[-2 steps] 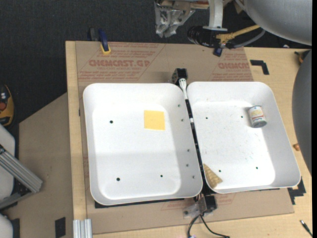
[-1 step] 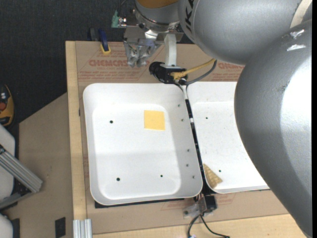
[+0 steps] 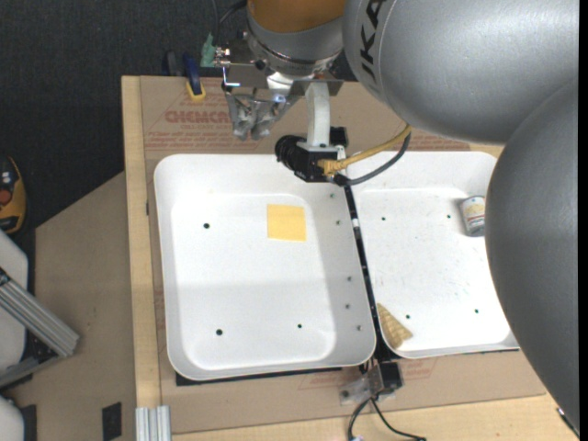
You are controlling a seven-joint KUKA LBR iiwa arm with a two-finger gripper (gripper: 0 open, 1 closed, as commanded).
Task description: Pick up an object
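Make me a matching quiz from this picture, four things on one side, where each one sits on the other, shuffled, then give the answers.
Things:
1. yellow square
2. small jar
3. tan wedge
4. claw

Places:
A. near the front left corner of the right bin
B. above the cardboard behind the left bin
C. flat on the floor of the left bin, toward the back
D. in the right bin, next to the grey arm

Pairs: 1-C, 2-D, 3-A, 4-B
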